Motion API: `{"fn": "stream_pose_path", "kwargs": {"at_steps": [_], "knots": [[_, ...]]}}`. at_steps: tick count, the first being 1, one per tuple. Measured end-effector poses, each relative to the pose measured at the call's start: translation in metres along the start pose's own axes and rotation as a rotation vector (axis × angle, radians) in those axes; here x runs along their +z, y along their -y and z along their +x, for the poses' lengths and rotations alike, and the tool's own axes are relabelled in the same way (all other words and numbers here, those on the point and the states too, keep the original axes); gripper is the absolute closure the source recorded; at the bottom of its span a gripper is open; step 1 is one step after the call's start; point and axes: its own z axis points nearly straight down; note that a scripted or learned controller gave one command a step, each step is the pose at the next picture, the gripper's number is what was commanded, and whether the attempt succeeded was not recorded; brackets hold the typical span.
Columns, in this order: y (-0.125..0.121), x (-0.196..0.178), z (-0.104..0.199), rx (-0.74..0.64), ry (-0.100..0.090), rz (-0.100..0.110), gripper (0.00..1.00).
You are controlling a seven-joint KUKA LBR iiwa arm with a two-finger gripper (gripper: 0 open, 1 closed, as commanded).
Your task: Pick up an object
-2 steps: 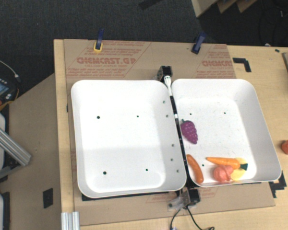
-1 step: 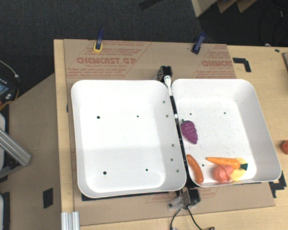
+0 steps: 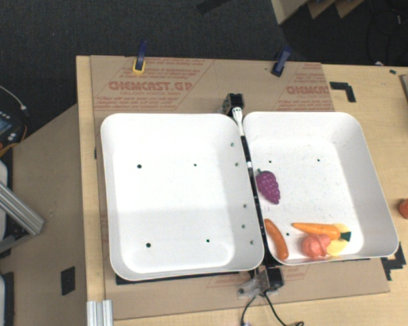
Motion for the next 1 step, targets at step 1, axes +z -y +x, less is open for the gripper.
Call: {"fn": "stream_pose_path", "kwargs": {"at_steps": [1], "knots": [[-0.0026,0.0001,0.0078,-0.002,0.0,0.0,1.0]]}}
